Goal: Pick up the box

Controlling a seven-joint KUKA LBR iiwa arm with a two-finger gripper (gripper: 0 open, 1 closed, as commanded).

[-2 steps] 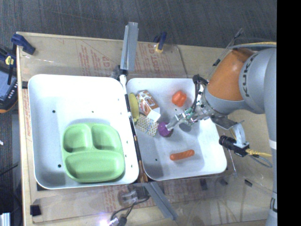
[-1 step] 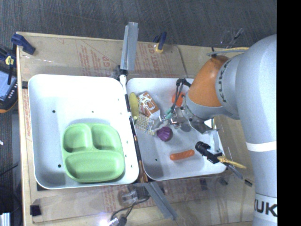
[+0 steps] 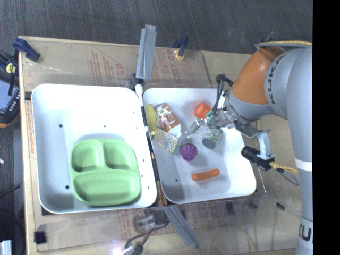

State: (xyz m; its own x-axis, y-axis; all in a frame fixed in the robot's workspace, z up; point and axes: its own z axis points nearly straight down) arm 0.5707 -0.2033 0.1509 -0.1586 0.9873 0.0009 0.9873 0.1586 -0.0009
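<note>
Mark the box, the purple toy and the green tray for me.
box (image 3: 166,118): camera view, on its printed top face.
purple toy (image 3: 188,152): camera view, centre of its round body.
green tray (image 3: 105,172): camera view, on the ridge between its compartments.

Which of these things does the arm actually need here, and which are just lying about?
For the job:
small printed cardboard box
two-finger gripper

Just lying about:
green divided plastic tray
purple round toy
orange sausage-shaped toy
small orange toy
yellow banana-like toy
</note>
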